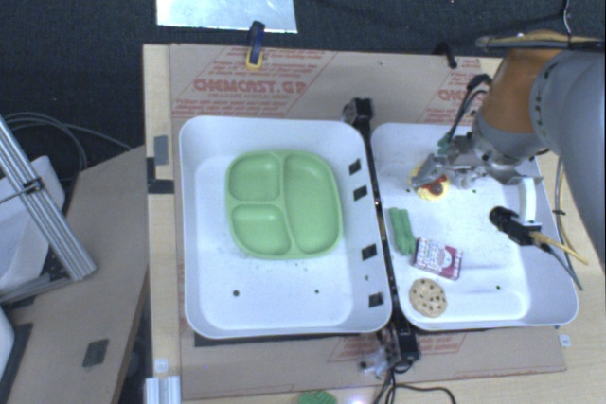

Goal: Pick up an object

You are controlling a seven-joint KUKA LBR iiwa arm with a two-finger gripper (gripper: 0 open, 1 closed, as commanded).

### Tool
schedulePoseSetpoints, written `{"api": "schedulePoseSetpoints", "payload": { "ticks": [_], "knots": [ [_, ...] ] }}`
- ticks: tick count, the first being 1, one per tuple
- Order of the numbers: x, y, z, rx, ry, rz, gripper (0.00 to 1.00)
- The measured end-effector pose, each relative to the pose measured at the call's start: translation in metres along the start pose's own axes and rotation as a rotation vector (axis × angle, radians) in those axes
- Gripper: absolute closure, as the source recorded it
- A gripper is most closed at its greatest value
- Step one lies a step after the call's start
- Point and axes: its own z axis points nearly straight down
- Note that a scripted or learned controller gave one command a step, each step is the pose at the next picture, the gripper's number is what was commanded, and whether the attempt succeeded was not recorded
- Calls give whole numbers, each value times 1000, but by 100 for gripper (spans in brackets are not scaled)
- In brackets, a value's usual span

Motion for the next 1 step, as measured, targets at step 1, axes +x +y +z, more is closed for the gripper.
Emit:
{"api": "schedulePoseSetpoints", "payload": {
  "ticks": [1],
  "knots": [
    [0,2,-3,0,0,-2,0]
  ]
}}
